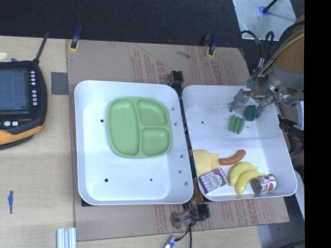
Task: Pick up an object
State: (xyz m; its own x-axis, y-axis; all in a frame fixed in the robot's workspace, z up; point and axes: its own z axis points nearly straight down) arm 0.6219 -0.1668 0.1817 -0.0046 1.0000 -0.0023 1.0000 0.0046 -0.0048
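The two-finger gripper (250,105) hovers low over the right white bin's (212,99) far corner, fingers splayed wide and holding nothing. Just beneath sits a small dark-green round toy (251,113), touching a ridged light-green plastic piece (236,124). That looks like the target; jaws spread to straddle it, I'd judge.

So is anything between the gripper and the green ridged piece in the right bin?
Nothing visible. The gripper hovers at the right bin's far right, just above the green ridged piece. A dark green object sits right under the gripper, beside that piece.
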